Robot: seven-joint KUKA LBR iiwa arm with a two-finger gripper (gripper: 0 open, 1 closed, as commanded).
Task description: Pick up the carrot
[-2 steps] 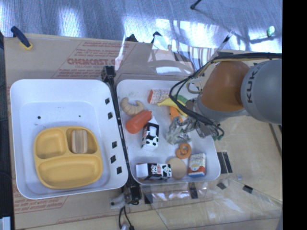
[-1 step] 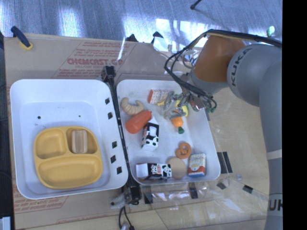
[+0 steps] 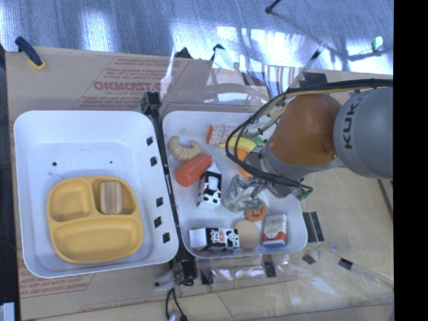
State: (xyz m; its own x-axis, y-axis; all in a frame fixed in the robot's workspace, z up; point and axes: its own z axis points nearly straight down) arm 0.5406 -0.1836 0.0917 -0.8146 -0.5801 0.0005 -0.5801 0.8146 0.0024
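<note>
The carrot is a short orange-red piece lying at a slant in the upper left part of the right bin. My gripper hangs low over the middle of that bin, to the right of the carrot and a little nearer the front, apart from it. A cow-patterned carton stands between the carrot and the gripper. The grey arm with its orange band covers the bin's right side.
Around the gripper lie an orange ring, a beige ball, a juice box, a second cow carton and a beige pastry. The left bin holds a yellow divided plate.
</note>
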